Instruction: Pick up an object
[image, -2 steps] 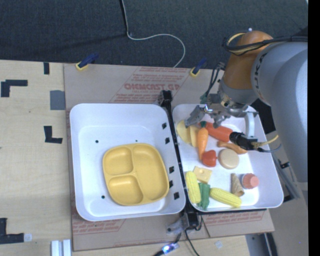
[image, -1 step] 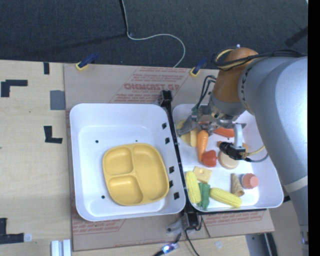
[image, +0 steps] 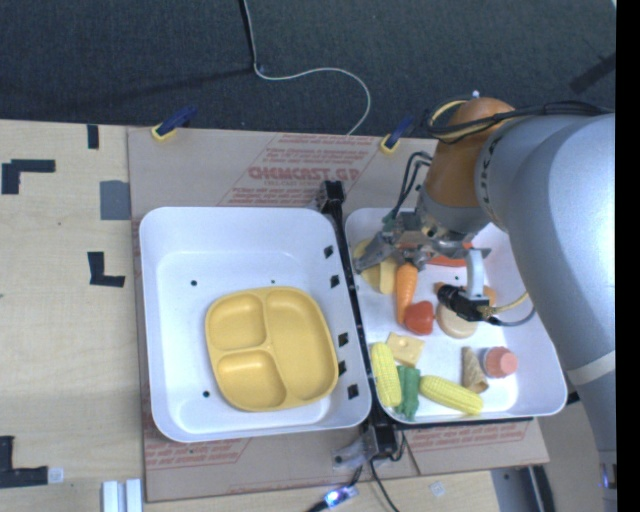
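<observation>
Orange carrot (image: 405, 284) lies in the right bin (image: 540, 390), just below the gripper (image: 392, 246), long axis running down the frame; whether anything is gripped, I cannot tell.

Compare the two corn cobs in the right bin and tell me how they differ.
The left corn cob lies lengthwise along the bin's left wall, running top to bottom in the view; the lower corn cob lies crosswise near the front wall, slightly slanted. The left corn cob touches the green piece along its side; the lower corn cob meets that piece only with its end. Both are yellow, similar in size, and lie flat in the right bin.
</observation>
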